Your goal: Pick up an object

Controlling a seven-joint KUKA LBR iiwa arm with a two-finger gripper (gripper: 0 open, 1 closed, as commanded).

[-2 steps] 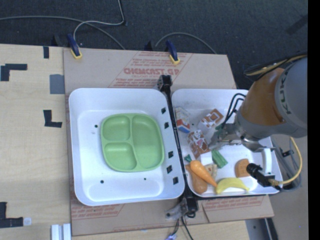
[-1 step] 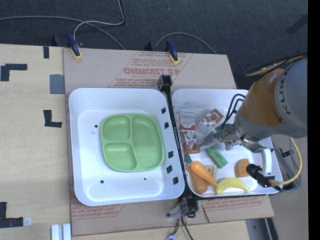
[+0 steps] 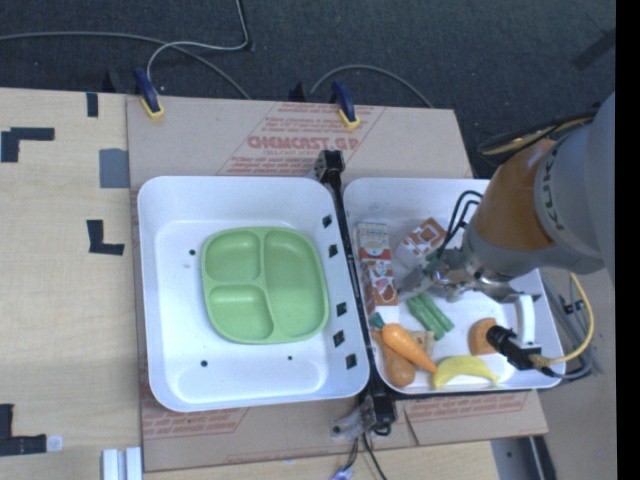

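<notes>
Your gripper point(image 3: 432, 280) is down in the right bin point(image 3: 455, 186) by the green beans point(image 3: 430, 313), and I cannot tell whether it holds anything, so the pick looks not done.

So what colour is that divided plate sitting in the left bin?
The divided plate is light green, plain with no pattern, clearest in the overhead camera view.
</notes>
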